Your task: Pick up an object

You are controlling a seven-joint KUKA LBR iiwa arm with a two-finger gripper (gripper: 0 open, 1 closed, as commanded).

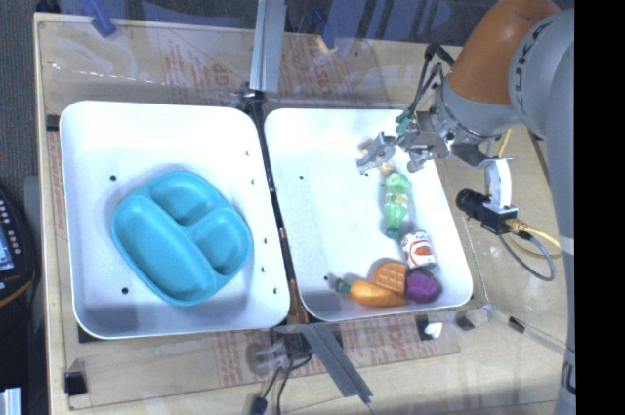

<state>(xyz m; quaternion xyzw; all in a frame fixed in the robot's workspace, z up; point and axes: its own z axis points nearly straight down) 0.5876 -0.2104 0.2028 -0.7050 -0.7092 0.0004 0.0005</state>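
Bottle (395, 202) just below gripper (389, 153)

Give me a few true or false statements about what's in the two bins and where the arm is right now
1. The blue divided plate lies in the left bin. True.
2. The green bottle lies in the left bin. False: it lies in the right bin.
3. The gripper is over the right bin's far side. True.
4. The purple toy sits on the blue divided plate. False: it sits in the right bin's near corner, beside the orange carrot.
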